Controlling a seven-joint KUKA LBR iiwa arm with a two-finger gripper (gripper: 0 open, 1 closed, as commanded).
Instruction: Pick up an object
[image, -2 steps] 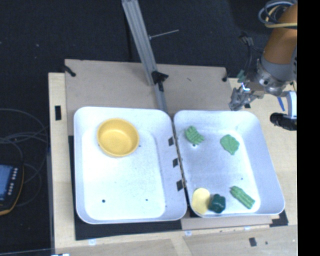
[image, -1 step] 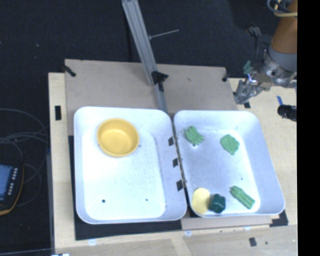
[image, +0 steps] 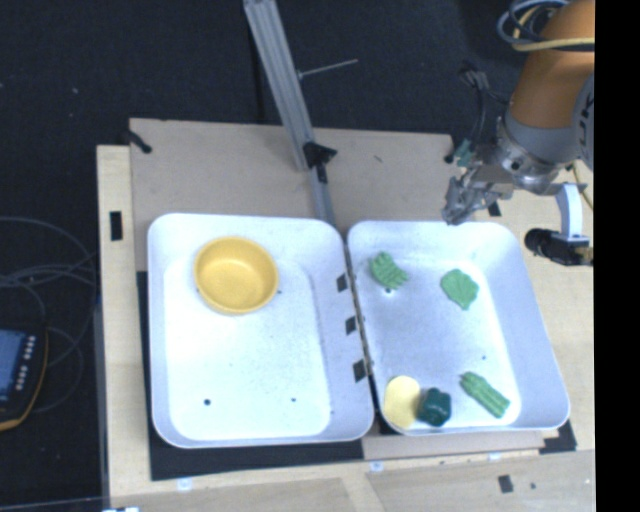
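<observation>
The grey two-finger gripper (image: 462, 208) is poised above the right white bin's (image: 520, 262) far rim, nothing held; the fingers' state cannot be told. The approach is judged under way: a descent onto the nearby light-green crinkled plastic piece (image: 460, 288) is called for.

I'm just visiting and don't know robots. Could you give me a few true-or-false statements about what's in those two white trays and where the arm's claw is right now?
1. A yellow bowl sits in the left bin. True.
2. The gripper is down among the objects in the right bin. False: it hangs above that bin's far edge, apart from every object.
3. The right bin holds three light green pieces. True.
4. The dark green block lies alone in the middle of the right bin. False: it sits at the near edge, touching a pale yellow object.
5. The yellow bowl is tipped on its side. False: it stands upright, opening upward.
</observation>
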